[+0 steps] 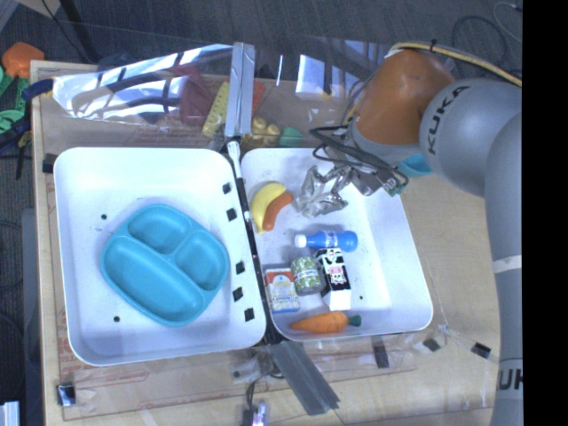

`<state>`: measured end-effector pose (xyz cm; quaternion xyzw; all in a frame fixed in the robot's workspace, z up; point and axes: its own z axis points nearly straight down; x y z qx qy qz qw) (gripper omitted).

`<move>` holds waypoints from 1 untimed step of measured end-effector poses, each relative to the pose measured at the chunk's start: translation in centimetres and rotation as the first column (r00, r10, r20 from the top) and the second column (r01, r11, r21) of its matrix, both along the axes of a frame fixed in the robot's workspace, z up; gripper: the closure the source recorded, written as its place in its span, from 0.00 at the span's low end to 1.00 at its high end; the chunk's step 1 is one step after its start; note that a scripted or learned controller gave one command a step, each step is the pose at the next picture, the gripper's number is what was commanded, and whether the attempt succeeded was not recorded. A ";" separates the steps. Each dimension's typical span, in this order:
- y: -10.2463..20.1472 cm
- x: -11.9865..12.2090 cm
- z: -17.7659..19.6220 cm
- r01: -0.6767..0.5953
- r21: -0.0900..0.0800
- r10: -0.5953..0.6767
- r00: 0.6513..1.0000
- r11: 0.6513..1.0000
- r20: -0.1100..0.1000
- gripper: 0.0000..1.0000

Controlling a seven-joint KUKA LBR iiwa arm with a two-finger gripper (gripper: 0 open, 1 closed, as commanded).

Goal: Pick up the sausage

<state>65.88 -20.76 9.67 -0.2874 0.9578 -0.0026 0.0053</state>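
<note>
The left bin (80,176) holds a blue compartment plate (166,262). In the right bin (404,278), a banana (264,200) lies near the divider, with the sausage (278,208) touching its right side. The pincer (321,193) hovers just right of the sausage, apart from it; whether it stands wide or narrow cannot be told. Below lie a blue-and-white bottle (327,240), a small carton (282,292), a can (307,275), a milk carton (334,279) and a carrot (321,323).

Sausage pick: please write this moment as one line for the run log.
end effector: above right bin, beside banana | sausage: lying against banana, not held | left bin: blue tray | status: pick not done
</note>
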 end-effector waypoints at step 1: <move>5.0 -1.3 -0.5 -0.065 0.003 0.065 0.998 0.998 -0.012 1.00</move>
